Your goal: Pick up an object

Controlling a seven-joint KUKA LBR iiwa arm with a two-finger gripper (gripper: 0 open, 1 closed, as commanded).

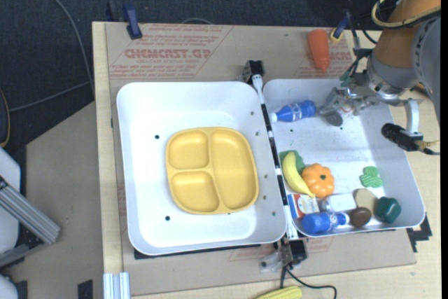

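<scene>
bench (175, 52) carried two white bins side by side. left bin (140, 150) held a yellow divided plate (210, 169), nothing else. right bin (402, 171) held the pickable things: a blue bottle (295, 111) lying near its far left corner, then a cluster at the near end — banana (294, 175), small orange pumpkin (319, 181), a second blue bottle (320, 222), a brown piece (361, 216), a dark green piece (387, 208), a light green piece (372, 177). an orange carrot-like thing (319, 49) lay on the bench beyond the bins.

arm (402, 45) reached in from the right; gripper (341, 106) hung low over the far end of the right bin, just beside the first bottle. nothing was visible between its fingers (how far they were parted, i cannot tell).

judged step: approach, no grasp yet. next move likely called for a shift left over the bottle, fingers straddling its body, then descent.
</scene>
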